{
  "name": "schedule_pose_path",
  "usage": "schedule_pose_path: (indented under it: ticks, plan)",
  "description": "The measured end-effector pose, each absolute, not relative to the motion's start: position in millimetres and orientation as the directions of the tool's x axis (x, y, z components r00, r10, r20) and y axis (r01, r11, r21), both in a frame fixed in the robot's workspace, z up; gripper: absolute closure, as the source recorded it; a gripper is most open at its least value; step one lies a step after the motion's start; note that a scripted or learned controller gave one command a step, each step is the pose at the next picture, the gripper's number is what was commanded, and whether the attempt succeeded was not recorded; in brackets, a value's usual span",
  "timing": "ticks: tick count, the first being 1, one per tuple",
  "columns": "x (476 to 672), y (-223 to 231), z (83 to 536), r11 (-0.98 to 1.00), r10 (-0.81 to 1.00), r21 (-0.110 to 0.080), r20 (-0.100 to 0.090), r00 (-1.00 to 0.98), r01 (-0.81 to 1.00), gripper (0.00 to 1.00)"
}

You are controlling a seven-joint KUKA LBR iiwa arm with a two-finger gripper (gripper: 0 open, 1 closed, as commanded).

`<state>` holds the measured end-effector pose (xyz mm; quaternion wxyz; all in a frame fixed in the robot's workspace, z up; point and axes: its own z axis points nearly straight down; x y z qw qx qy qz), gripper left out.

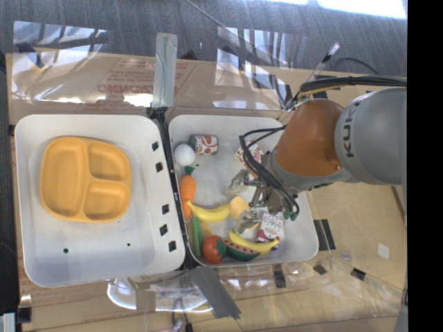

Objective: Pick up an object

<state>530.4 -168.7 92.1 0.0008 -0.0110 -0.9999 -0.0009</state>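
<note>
My gripper hangs low over the middle of the right bin, below the orange band of the arm. It is just above and right of a small pale yellow piece and a yellow banana. Close under the wrist lies a red and white packet. Also in this bin are an orange carrot, a white ball, a small red and white can, a green vegetable, a red tomato and a watermelon slice. Nothing shows in its grasp.
The left bin holds a yellow divided plate. A black divider runs between the bins. Cables loop from the wrist over the right bin's far side. Taped cardboard and plastic film surround the bins.
</note>
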Motion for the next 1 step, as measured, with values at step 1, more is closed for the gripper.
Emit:
schedule_pose_path:
  ticks: [1]
  plan:
    - [526.2,-155.1,91.7,0.999,-0.042,0.002,0.004,-0.999,-0.042,0.00]
